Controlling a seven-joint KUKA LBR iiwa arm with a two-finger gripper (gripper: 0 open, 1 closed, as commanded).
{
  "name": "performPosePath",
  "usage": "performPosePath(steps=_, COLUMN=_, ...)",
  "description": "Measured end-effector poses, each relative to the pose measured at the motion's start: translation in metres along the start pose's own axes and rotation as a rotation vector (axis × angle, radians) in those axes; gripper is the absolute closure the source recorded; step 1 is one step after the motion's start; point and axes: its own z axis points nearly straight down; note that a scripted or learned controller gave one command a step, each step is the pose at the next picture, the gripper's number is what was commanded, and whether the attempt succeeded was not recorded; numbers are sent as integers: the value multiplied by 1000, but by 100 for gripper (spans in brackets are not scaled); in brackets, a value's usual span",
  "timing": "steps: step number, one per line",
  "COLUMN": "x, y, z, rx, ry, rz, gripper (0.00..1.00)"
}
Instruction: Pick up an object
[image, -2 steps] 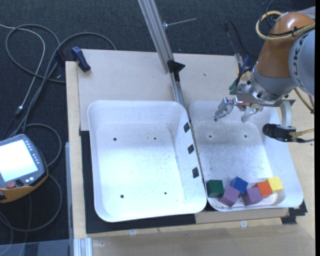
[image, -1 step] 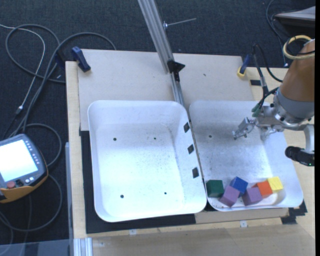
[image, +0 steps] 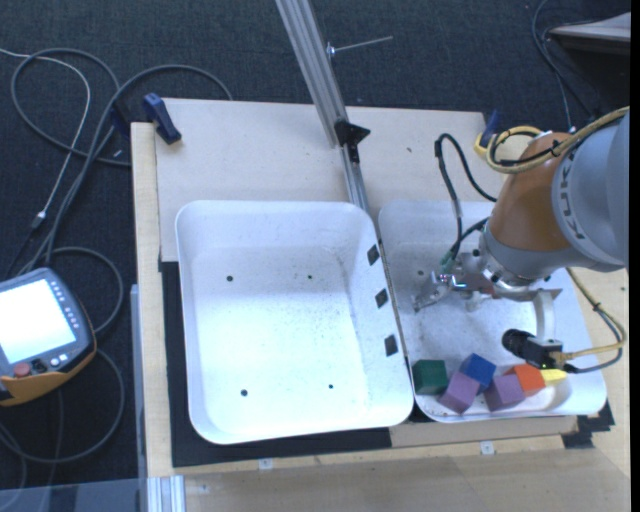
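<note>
Camera view: right shallow white plastic bin (image: 400, 235) holds green cube (image: 431, 376), two purple blocks (image: 461, 390), blue cube (image: 479, 368), orange cube (image: 528, 379) along its near edge; tool (image: 432, 291) hovers beyond them, state indiscernible.

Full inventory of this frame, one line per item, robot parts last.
Left bin: 1, white, left half of the bench.
Right bin: 1, white, beside the left bin, under the arm.
Green block: 1, green, near edge of the right bin.
Purple blocks: 2, purple, near edge of the right bin, either side of the blue block.
Blue block: 1, blue, between the purple ones.
Orange block: 1, orange, right end of the row.
Handheld pendant: 1, grey and orange, lit screen, on the floor at left.
Clamp: 1, blue, far left bench corner.
Arm: 1, grey with orange band, over the right bin.
Pincer: 1, metallic, above the right bin's middle.
</note>
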Motion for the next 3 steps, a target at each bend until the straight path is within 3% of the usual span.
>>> performPosePath(steps=1, x=-36, y=12, z=-116, rx=-21, ry=-9, rz=4, gripper=0)
performPosePath(steps=2, x=-30, y=43, z=-26, rx=-4, ry=-3, rz=1, gripper=0)
performPosePath(steps=3, x=-31, y=44, z=-43, rx=-12, ry=-4, rz=1, gripper=100)
